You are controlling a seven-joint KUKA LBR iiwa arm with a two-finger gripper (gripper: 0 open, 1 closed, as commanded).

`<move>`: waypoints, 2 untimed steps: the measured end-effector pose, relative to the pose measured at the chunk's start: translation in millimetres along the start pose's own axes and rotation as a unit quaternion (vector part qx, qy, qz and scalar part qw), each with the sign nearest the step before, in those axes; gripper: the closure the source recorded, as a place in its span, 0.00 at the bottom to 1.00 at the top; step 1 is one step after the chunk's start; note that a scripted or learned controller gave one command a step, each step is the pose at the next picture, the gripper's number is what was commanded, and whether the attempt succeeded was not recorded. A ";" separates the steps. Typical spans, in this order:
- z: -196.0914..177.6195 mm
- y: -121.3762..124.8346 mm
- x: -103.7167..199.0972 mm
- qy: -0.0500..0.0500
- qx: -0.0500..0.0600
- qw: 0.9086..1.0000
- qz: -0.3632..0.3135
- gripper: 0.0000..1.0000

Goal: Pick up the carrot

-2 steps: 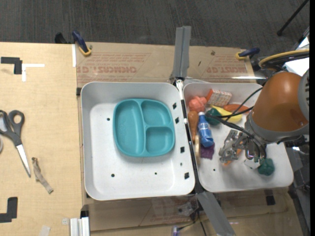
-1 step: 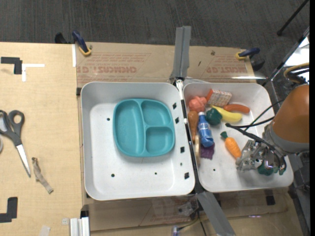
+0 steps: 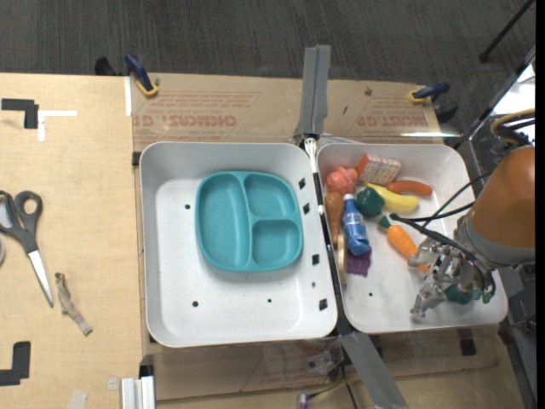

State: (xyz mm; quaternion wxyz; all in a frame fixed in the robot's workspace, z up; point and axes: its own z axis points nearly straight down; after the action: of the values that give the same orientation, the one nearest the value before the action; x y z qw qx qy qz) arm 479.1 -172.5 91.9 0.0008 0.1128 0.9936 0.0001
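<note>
- The carrot [image 3: 401, 239] lies in the right bin [image 3: 375, 312], just left of the claw [image 3: 430, 294]
- I cannot tell how the claw stands
- Left of the carrot: blue bottle [image 3: 354, 229], banana [image 3: 395, 198], green toy [image 3: 370, 201]
- Cardboard lettering [image 3: 199, 118] beyond the bins reads mirrored, illegible

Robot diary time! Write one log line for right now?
task: pick up carrot | gripper: over right bin, nothing seen between fingers | carrot: lying in right bin, apart from gripper | status: not picked
</note>
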 end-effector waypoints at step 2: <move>-0.9 65.8 -75.2 -0.001 0.000 0.971 0.239 0.00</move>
State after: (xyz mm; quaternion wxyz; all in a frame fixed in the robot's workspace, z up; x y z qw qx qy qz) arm 567.1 -125.2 93.0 0.0021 0.3468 0.9379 -0.0001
